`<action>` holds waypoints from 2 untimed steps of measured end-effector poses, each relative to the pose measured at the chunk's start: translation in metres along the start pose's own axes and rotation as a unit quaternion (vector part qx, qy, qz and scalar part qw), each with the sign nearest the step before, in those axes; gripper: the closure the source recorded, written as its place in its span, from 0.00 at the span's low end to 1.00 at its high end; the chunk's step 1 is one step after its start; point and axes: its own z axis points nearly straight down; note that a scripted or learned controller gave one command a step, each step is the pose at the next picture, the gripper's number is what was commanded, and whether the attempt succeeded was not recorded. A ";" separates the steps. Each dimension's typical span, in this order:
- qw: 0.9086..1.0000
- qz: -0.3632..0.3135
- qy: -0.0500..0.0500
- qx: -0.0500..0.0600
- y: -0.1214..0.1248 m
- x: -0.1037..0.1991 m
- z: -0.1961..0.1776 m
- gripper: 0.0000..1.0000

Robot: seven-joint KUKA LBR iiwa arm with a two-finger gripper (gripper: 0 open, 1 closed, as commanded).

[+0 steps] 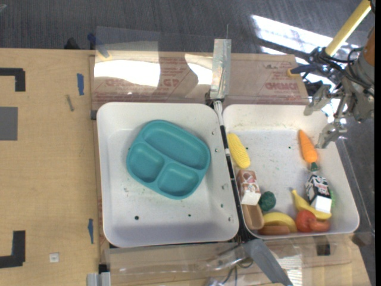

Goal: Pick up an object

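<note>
- at the near edge of the right bin (pixel 280 234), a banana (pixel 280 219), a tomato (pixel 305 220) and a small milk carton (pixel 318 190) are crowding the corner together.
- a dark green vegetable (pixel 267 201) is sitting beside a snack box (pixel 248 185).
- a teal divided plate (pixel 168 158) is lying in the left bin (pixel 113 219).
- a corn cob (pixel 239 150) is resting by the divider, and a carrot (pixel 307 146) is lying toward the right wall.
- the hand (pixel 332 124) is hovering over the far right corner, holding nothing; whether it is spread, i cannot tell.
</note>
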 end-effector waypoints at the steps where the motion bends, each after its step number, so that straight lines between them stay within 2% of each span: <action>1: 1.000 -0.006 0.005 -0.001 -0.019 -0.012 0.074 0.00; 2: 0.998 0.061 -0.004 0.001 -0.050 -0.046 0.181 0.00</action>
